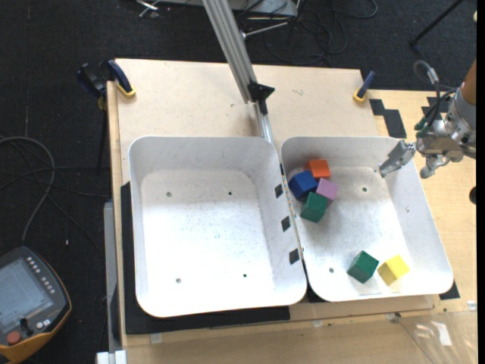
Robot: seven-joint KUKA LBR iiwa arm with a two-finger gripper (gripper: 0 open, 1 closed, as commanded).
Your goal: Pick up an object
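Several small blocks lie in the right bin. Against its left wall an orange block, a blue block, a purple block and a dark green block huddle together. A second green block and a yellow block sit side by side near the front rim. My gripper hangs over the bin's back right corner, open, with nothing between its fingers, well to the right of the cluster.
The left bin adjoins the right one along a shared rim with black tabs. A slanted metal pole comes down to the bins' back junction. Clamps hold the board's corners. A teach pendant lies at the lower left.
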